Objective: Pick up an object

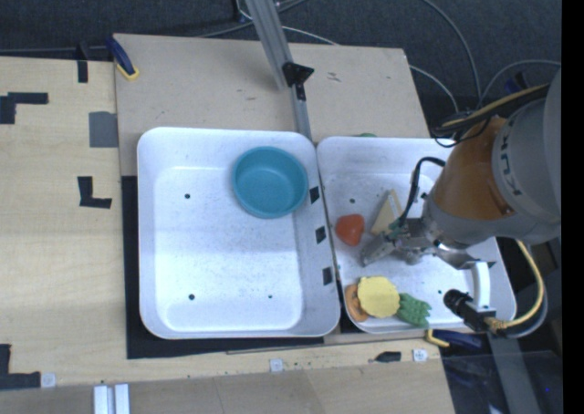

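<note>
**Gripper low in the right bin, among 4 small items**

From where I stand, the arm (497,175) comes in from the right of the frame, its orange band sitting over the right bin (360,152). The gripper (376,249) points left and down into that bin, near its middle. Its 2 fingers look a little apart, and I see nothing caught between them.

Just up and left of the fingertips lies a small red-orange round object (349,228), close beside them but seemingly not touching. A pale tan wedge (386,211) sits right above the gripper, leaning against or just behind it; I cannot tell which. Below the gripper, at the bin's lower edge, rests a yellow round piece (377,295) with an orange item (352,305) peeking out at its left and a green leafy toy (413,310) touching its right side.

The left bin (173,312), at the centre of the frame, holds 1 blue bowl (270,181) in its upper right corner, upright and well apart from the gripper.
</note>
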Controlling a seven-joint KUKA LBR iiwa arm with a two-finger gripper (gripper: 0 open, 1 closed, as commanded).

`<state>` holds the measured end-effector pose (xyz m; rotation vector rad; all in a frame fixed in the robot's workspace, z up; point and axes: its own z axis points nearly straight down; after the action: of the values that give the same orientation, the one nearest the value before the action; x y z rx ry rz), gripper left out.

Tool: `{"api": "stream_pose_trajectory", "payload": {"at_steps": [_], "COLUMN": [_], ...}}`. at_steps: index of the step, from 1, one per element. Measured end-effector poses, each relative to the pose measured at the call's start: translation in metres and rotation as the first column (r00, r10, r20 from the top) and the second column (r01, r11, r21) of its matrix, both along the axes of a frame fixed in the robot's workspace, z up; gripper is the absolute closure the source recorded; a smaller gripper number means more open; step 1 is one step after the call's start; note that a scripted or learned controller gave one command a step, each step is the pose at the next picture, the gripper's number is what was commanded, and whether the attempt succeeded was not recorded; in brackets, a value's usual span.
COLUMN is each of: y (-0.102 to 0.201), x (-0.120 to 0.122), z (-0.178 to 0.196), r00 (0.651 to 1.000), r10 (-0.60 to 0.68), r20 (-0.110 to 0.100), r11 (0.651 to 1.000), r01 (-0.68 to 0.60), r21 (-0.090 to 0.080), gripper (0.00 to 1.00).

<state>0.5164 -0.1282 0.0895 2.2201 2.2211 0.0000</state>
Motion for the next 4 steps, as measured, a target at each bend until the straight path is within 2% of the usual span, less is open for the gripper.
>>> {"api": "stream_pose_trajectory", "payload": {"at_steps": [1, 3, 4], "y": [-0.001, 0.0, 0.0], "x": [0.001, 0.014, 0.014], "z": [0.011, 0.122, 0.135], "r00": [1.0, 1.0, 1.0], "r10": [-0.001, 0.001, 0.0], "r20": [0.003, 0.003, 0.0], "r11": [1.0, 1.0, 1.0], "r01": [0.001, -0.001, 0.0], "r21": [-0.001, 0.0, 0.001], "gripper": [1.0, 1.0, 1.0]}}
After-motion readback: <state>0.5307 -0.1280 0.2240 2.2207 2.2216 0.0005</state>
